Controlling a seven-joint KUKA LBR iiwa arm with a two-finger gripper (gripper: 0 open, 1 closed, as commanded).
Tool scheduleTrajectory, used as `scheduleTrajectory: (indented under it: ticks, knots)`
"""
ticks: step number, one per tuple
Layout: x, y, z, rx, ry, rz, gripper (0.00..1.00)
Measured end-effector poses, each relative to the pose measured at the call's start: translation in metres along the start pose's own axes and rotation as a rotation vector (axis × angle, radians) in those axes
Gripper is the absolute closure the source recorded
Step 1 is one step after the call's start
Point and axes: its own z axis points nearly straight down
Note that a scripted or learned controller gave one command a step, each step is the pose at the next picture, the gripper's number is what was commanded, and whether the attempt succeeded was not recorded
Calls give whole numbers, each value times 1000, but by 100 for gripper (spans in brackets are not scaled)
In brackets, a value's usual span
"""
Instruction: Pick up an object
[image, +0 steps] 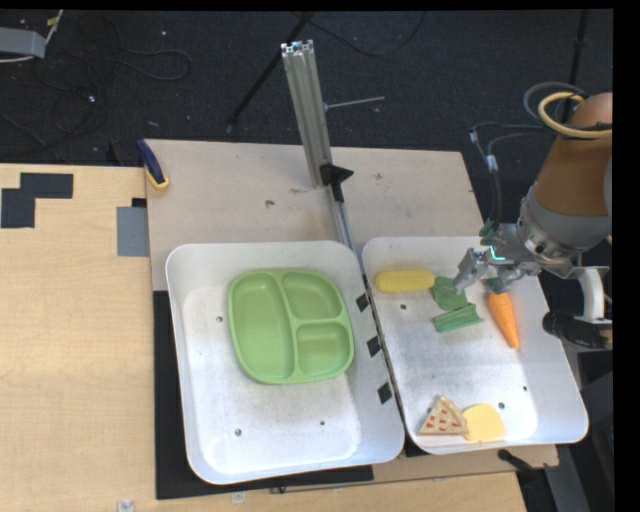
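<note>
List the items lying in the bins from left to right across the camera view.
Green sectioned plastic plate → yellow corn cob → pizza slice toy → yellow flat piece → orange carrot.

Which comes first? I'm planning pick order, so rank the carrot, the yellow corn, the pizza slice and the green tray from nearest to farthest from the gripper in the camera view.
From the gripper:
1. Carrot, just below it in the right bin.
2. Yellow corn, to its left in the same bin.
3. Pizza slice, at that bin's near edge.
4. Green tray, in the left bin.
</note>
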Motion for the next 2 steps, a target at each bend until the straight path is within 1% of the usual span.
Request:
scheduleTrajectory:
  ticks: [1,2]
  knots:
    - [0,1,-2,-4,-1,0,0]
    - [-3,-1,41,0,0,0,0]
